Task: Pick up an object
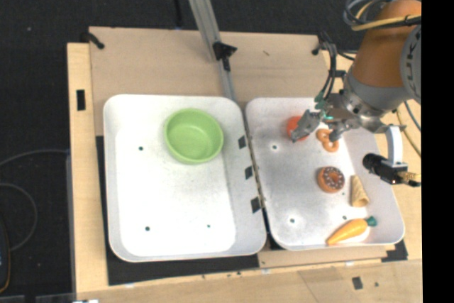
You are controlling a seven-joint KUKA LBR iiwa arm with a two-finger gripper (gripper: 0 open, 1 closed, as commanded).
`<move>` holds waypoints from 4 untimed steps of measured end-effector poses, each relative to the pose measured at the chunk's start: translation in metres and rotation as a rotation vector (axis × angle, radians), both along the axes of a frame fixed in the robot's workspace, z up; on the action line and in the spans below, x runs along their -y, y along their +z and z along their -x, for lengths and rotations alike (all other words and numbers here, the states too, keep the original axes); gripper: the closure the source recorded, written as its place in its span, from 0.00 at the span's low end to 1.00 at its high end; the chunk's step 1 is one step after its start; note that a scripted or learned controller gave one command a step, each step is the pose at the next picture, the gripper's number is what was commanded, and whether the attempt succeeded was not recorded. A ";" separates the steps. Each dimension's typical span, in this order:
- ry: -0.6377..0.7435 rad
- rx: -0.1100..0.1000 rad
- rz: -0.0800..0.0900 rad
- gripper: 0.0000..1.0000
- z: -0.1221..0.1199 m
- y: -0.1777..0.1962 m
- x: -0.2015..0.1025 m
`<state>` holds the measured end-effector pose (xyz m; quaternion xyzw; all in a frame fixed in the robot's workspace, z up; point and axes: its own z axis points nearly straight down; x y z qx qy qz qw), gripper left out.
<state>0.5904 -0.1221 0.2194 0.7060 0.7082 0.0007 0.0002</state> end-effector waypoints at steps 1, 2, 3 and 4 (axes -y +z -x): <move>-0.001 0.001 0.000 0.00 0.000 0.000 0.000; -0.005 -0.005 0.003 0.00 0.005 -0.043 -0.001; -0.007 -0.005 0.003 0.00 0.001 -0.086 -0.001; -0.007 -0.005 0.003 0.00 0.002 -0.121 0.001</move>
